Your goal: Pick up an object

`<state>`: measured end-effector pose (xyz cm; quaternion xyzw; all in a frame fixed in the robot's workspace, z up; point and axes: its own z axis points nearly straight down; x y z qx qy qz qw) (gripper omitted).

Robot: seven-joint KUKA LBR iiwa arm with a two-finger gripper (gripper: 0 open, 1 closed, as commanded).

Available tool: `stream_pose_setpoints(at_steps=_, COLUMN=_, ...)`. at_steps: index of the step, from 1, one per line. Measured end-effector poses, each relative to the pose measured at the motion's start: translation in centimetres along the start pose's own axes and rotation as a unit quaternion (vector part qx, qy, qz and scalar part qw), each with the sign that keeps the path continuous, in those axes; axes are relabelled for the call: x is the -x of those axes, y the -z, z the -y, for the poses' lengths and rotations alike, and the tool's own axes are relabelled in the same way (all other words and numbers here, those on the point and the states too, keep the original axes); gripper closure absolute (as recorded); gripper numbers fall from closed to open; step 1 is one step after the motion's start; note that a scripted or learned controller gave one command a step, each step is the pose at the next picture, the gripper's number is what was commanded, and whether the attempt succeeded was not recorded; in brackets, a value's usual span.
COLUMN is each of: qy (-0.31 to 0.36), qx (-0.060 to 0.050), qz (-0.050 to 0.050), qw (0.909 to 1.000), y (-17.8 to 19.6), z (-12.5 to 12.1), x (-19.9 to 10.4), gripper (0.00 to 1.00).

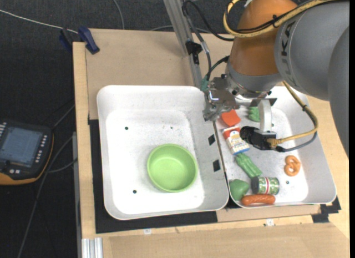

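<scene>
Cluttered right bin (310, 193) first: I hover my gripper (217, 104) (grip state unreadable) beside the orange block (230, 118); descending on it comes next.

Tan bench (166, 57) under two white bins (116, 107), side by side

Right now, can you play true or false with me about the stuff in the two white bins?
1. The round light-green plastic bowl sits in the left white bin. True.
2. The twisted orange pretzel lies inside the bowl. False: it lies in the right white bin.
3. The red sausage lies at the right bin's near edge. True.
4. The small green can with a red-and-white label sits in the left bin. False: it sits in the right bin, just above the sausage.
5. The grey arm with the orange band reaches over the right bin. True.
</scene>
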<state>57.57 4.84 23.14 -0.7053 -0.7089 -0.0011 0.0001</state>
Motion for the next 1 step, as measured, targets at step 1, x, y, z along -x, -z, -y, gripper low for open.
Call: stream_pose_setpoints(at_steps=1, qy=0.000, qx=-0.001, qz=0.000, qw=1.0000, y=-0.72, z=2.67, x=-4.31, gripper=1.00)
